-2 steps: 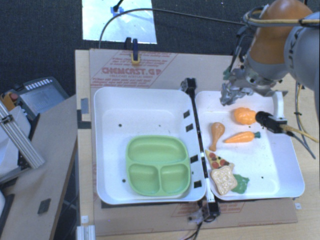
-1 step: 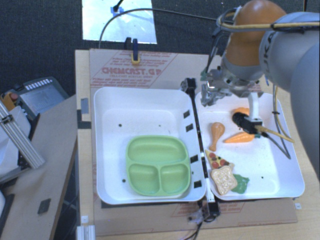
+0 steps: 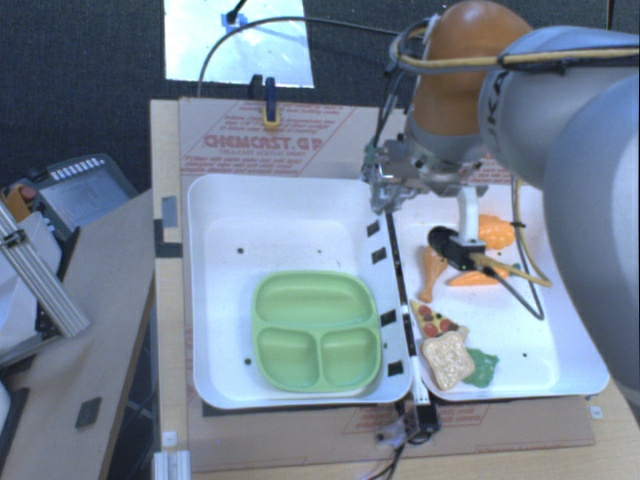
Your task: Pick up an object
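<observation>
Grey arm (image 3: 560, 118) above right bin (image 3: 560, 353)

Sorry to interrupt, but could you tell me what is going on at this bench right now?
A grey robot arm with an orange band reaches in from the right, its claw hanging near the divide between two shallow white bins. The left bin holds a green three-compartment plastic tray. The right bin holds toy food: an orange piece, a pizza slice, a slice of toast on a green leaf. Nothing visible is being held.
</observation>
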Robot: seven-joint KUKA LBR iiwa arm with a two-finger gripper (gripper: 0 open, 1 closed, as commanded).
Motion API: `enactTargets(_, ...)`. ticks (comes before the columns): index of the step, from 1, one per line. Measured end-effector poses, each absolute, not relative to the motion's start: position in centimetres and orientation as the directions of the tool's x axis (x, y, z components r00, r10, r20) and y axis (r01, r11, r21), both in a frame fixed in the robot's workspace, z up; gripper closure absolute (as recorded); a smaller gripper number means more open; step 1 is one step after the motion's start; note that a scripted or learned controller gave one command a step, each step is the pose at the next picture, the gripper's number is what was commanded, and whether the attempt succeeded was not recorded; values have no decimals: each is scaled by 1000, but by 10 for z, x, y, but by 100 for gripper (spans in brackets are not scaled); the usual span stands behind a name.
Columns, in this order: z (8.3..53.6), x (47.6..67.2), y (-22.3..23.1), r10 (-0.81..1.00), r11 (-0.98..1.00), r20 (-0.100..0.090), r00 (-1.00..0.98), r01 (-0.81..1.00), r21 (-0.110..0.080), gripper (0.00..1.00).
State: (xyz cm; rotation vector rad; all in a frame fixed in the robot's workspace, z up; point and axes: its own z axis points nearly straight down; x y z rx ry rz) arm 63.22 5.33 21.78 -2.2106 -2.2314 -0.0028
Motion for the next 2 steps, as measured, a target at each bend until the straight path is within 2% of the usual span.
enactTargets(1, 231, 636, 101, 1000, 9, 2, -9, 1000, 3, 100)
enactTargets(2, 230, 636, 98, 1000, 5, 1, -5, 1000, 1, 0)
